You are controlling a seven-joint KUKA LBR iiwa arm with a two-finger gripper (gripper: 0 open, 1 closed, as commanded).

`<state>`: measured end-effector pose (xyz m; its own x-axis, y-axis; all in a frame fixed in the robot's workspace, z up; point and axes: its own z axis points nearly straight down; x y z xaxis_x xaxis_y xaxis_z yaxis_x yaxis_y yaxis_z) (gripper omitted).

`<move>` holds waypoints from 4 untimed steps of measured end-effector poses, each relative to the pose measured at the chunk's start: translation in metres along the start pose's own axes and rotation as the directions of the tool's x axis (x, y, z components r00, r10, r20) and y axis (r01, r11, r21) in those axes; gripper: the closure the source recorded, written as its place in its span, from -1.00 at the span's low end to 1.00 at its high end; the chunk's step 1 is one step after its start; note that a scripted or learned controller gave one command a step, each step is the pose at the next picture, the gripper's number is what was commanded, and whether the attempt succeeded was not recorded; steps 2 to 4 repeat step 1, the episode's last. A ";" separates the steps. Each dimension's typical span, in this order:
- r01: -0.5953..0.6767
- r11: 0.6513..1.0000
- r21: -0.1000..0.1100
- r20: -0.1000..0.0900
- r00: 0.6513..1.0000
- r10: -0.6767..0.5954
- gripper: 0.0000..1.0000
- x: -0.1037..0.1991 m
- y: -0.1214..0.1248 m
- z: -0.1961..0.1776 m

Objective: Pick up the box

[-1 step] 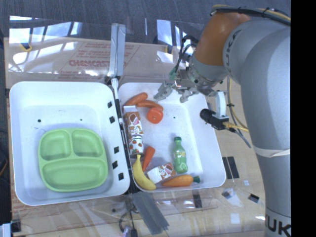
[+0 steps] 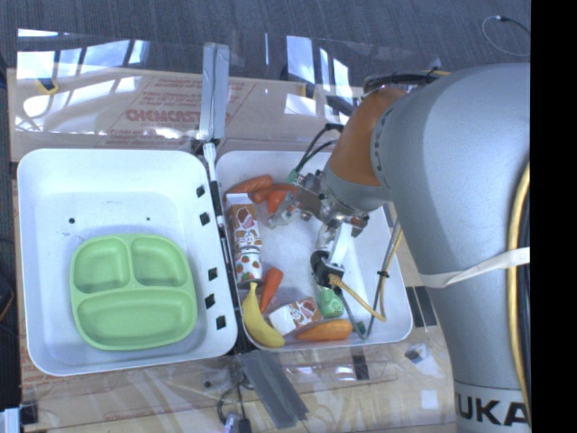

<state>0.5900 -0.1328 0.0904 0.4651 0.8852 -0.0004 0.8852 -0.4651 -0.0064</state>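
Note:
A long brown and white printed box (image 2: pixel 245 244) lies along the left wall of the right bin (image 2: pixel 394 318). A smaller white and red carton (image 2: pixel 296 314) lies near the bin's front, between a banana (image 2: pixel 255 317) and a carrot (image 2: pixel 323 331). My gripper (image 2: pixel 290 202) is low in the back of the right bin, among orange carrots (image 2: pixel 255 186), to the right of and behind the long box's top end. The wrist and its cables hide part of the gripper.
The left bin (image 2: pixel 45 188) holds a green divided plate (image 2: pixel 133 290). In the right bin there are also a small carrot (image 2: pixel 270 287) and a green item (image 2: pixel 330 303). A yellow cable (image 2: pixel 361 303) hangs from the arm over the bin's right side.

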 end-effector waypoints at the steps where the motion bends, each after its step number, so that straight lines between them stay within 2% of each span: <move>1: 0.051 0.999 0.007 0.007 0.999 -0.051 -1.00 0.060 0.037 -0.002; 4: 0.051 0.999 0.007 0.007 0.999 -0.051 -1.00 0.060 0.037 -0.002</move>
